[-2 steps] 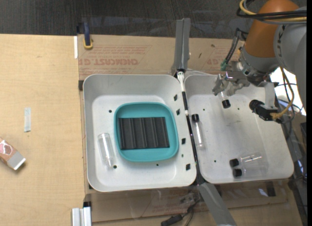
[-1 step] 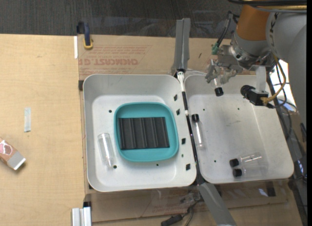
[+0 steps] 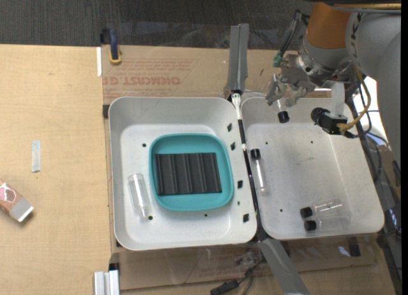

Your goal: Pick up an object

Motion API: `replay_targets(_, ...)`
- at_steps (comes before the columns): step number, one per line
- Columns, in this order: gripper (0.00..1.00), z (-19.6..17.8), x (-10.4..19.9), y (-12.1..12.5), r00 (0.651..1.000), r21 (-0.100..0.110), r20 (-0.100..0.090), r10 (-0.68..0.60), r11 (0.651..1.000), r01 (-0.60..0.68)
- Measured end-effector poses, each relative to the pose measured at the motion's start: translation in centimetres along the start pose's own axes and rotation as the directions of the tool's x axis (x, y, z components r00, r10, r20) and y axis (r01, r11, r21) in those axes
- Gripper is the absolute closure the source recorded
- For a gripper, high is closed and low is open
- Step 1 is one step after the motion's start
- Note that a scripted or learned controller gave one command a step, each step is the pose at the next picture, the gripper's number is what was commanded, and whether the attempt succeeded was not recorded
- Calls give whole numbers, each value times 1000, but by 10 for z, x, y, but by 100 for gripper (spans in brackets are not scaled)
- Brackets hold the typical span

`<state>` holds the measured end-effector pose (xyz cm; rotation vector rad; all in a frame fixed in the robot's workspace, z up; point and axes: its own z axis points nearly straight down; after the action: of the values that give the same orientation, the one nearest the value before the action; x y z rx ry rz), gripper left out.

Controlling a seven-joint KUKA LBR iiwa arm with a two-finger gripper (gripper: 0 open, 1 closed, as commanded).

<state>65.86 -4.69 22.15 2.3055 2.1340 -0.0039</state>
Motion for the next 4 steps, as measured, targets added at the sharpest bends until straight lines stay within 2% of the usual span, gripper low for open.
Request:
replay_targets(3, 100, -18, 37, -3, 987, 1, 1, 164, 987, -164)
replay_targets(4, 100, -19, 29, -2, 960, 1, 1, 280, 960, -280)
